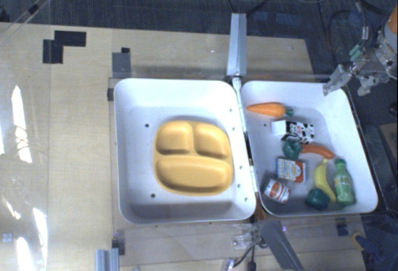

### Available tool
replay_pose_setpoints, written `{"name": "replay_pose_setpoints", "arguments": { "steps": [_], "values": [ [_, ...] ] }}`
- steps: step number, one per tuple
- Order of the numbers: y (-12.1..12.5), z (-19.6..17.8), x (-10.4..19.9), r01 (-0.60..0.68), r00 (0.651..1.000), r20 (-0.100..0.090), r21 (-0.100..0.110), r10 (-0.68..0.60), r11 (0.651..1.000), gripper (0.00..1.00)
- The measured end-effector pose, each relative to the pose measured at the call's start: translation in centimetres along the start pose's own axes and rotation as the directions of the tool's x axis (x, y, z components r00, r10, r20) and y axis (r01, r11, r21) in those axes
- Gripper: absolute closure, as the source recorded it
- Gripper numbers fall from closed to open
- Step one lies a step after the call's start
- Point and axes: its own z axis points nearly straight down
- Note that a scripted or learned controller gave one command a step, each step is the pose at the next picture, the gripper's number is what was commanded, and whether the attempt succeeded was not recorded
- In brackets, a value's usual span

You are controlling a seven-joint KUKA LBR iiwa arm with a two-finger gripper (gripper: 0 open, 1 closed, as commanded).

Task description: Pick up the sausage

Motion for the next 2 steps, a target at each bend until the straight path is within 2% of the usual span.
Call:
{"name": "replay_pose_setpoints", "arguments": {
  "steps": [1, 2],
  "values": [
    [-4.8, 13.8, -2.0, 0.042, 0.999, 0.000, 0.001, -0.042, 0.999, 0.00],
    [-9.5, 19.2, -2.2, 0.117, 0.993, 0.000, -0.006, -0.117, 0.993, 0.00]
  ]
}}
